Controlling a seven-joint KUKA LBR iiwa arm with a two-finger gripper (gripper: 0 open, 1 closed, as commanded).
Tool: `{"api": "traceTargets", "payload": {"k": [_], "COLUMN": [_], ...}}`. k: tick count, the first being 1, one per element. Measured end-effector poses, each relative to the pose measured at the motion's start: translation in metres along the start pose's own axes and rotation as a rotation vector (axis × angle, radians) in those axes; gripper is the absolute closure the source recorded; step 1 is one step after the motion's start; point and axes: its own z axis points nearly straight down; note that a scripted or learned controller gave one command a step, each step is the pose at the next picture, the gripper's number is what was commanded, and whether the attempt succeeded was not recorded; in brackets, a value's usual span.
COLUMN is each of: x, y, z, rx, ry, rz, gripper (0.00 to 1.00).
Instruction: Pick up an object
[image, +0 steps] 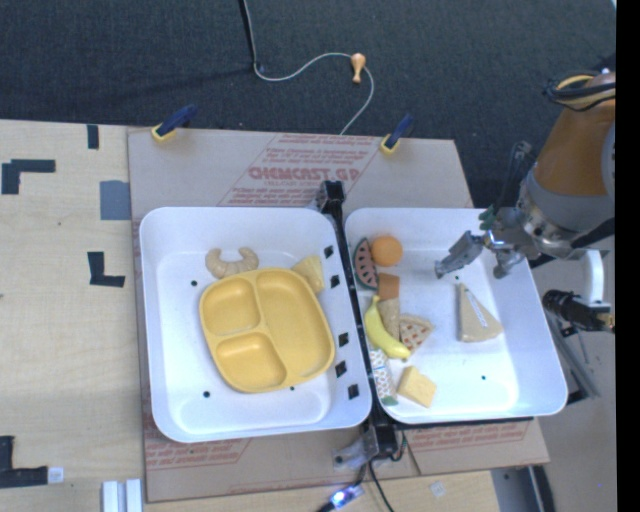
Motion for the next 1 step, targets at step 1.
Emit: {"api": "traceTargets", "payload": {"k": [1], "x": [0.0003], "y": [0.0026], "z": [-0.0083], "rx": [-0.014], "ry": [-0.002], "rz": [-0.003], "gripper": [0.0]}}
